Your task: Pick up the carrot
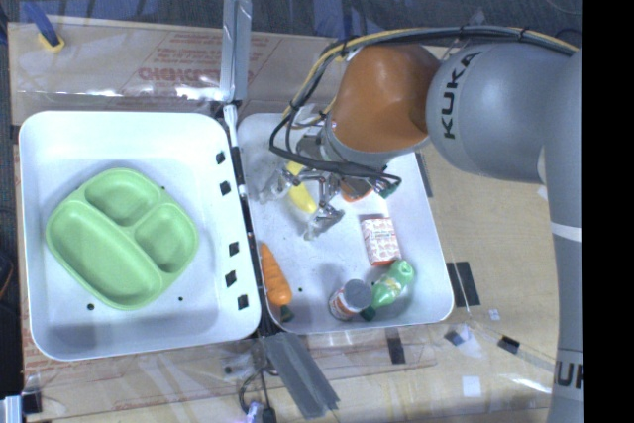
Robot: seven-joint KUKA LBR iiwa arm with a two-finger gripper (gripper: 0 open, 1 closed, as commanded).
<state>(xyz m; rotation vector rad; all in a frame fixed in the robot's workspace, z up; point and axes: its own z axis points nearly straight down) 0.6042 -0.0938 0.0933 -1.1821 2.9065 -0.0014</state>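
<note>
One carrot [274, 274] matters here, and it lies in the right bin [428, 243], hard against that bin's left wall and toward its near corner. Its long axis runs roughly along the wall, the thicker orange end toward the near rim and the thinner end pointing away toward the far side.

Taking the carrot as the landmark, the gripper [319, 203] hangs up and to the right of it, farther into the bin and toward the far side, under the orange wrist of the arm [495, 114]. The two are clearly apart, with bare bin floor between them. A yellow object [302, 196] sits just beside the gripper, far nearer to it than the carrot is.

The jaws look spread, with nothing pinched between them, though glare on the metal and the tangle of cables make this hard to read with confidence.

The coming move likely calls for travel toward the left wall and the near rim, then a turn so the jaws close across the carrot's width. The wall touching the carrot may leave little room for the finger on that side.

Beyond the carrot, to its right along the near rim, lie a can [349, 300], a green bottle [389, 286] and a small red packet [378, 240].
</note>
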